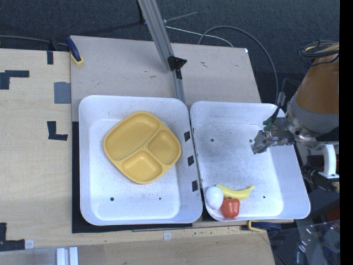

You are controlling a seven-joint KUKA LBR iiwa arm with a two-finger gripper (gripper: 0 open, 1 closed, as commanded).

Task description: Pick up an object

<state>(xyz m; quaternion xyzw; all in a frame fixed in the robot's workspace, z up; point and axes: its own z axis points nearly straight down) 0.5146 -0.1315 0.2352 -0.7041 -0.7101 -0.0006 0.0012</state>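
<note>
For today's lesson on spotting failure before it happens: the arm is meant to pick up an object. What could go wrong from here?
1. The banana, white egg-shaped object and red pepper-like object lie bunched together, so the fingers may nudge neighbours.
2. They sit against the right bin's near edge, leaving little room.
3. The gripper is well away from them, so a descent here probably grabs nothing.

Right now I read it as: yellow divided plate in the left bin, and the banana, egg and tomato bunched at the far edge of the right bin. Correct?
One thing is off. The banana, egg and tomato sit bunched at the near edge of the right bin, not the far one. The camera view shows it. The yellow divided plate is in the left bin, as you said.
</note>
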